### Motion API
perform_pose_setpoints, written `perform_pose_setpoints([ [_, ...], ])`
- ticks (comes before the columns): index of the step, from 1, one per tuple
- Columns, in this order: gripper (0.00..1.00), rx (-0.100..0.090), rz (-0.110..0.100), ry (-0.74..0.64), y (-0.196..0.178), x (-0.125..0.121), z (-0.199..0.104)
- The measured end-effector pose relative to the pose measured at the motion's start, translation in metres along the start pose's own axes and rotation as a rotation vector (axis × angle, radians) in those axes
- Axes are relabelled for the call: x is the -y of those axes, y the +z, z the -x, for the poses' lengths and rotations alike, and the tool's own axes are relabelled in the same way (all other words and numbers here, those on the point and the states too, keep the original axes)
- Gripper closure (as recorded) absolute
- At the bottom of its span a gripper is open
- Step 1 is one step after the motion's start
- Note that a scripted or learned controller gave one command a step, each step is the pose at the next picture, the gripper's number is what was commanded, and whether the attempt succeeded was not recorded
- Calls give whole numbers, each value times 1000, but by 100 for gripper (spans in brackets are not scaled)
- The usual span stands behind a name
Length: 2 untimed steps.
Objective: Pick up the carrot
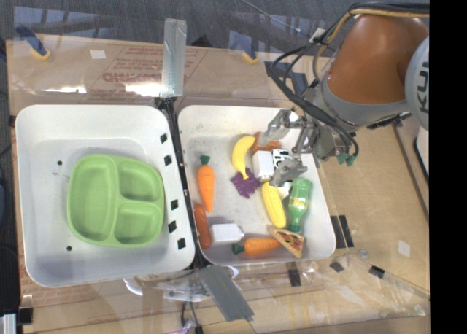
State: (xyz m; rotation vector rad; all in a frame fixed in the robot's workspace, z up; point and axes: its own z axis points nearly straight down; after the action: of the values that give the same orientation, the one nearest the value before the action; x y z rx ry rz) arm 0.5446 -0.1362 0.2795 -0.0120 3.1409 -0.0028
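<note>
- Right bin (321,217), near edge: a carrot (255,246) lying flat, green top toward the left; a pizza slice (287,240) touching its right end; a small white block (226,233) just to its left.
- Right bin, left wall: an orange-red item (202,224) lying along the wall, kind not clear.
- Left bin (36,136): a green divided plate (115,199) with three compartments.
- Right bin, middle: an upright-lying carrot (206,185), green top pointing to the far side, apart from the gripper; purple grapes (246,182); a corn cob (273,205); a green bottle (298,203) beside the corn.
- Right bin, farther in: a banana (243,153); a white box (265,162) just right of it.
- Gripper (287,152): above the bin's far right part, over the white box and bottle; fingers spread apart, nothing between them.
- Arm: grey, with orange band (372,52), entering from the right.
</note>
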Motion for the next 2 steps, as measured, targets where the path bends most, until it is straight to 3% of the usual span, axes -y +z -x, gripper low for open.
perform_pose_setpoints([
  [1,0,-10,4,76,164,-41,-5],
  [2,0,47,-2,-5,174,-48,-52],
])
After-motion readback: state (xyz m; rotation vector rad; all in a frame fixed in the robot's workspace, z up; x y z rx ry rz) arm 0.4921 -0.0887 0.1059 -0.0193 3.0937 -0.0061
